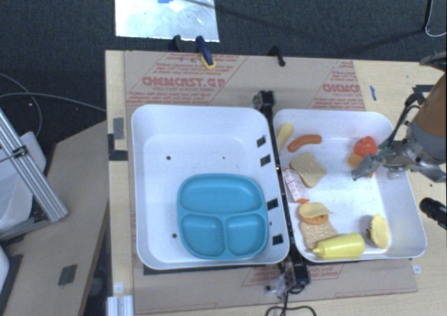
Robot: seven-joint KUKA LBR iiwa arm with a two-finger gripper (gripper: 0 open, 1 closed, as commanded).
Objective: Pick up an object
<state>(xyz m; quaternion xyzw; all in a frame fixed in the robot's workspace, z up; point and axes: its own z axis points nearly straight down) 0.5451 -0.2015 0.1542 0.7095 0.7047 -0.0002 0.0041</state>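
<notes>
The right bin (401,203) holds several toy foods. A red pepper (365,146) with an orange piece (355,159) lies at its right side. There is also a sausage (305,142), a bread slice (308,168), a yellow bottle (342,245) and a lemon half (378,231). My gripper (378,169) hangs over the right side of this bin, just below and right of the red pepper. It is open, with nothing between its fingers.
The left bin (202,126) holds a blue divided plate (222,215). A pale yellow piece (283,133), a small packet (292,186), a chip (314,211) and a cracker (316,232) lie along the right bin's left side. The arm (426,133) enters from the right edge.
</notes>
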